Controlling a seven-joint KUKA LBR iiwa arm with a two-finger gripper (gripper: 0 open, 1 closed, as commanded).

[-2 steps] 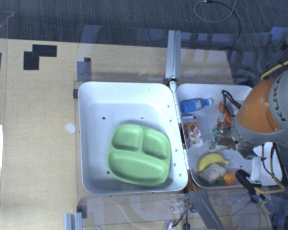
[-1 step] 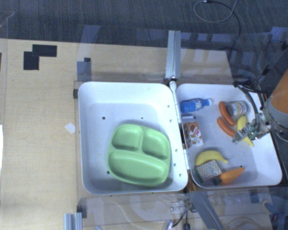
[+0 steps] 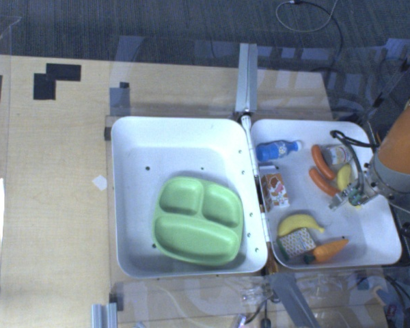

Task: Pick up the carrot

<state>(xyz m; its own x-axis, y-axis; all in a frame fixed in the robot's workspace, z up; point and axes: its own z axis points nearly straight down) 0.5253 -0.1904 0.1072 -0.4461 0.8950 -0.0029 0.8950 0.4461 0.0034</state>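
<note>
The carrot [image 3: 330, 249] is orange with a darker stub at its left end. It lies at the front of the right bin [image 3: 383, 241], tilted, and touches a speckled sponge-like block [image 3: 297, 242]. My gripper [image 3: 347, 197] hangs over the right-middle of that bin, up and to the right of the carrot and apart from it. Just behind the gripper lies a small yellow item [image 3: 344, 176]. The grey arm with its orange band [image 3: 404, 142] comes in from the right edge.
The right bin also holds a blue bottle [image 3: 277, 149], a small printed carton [image 3: 276, 190], two orange-red sausage-like pieces [image 3: 320, 169], a silvery can [image 3: 333, 154] and a banana [image 3: 299, 223]. A green divided tray [image 3: 199, 219] sits in the left bin [image 3: 133, 183].
</note>
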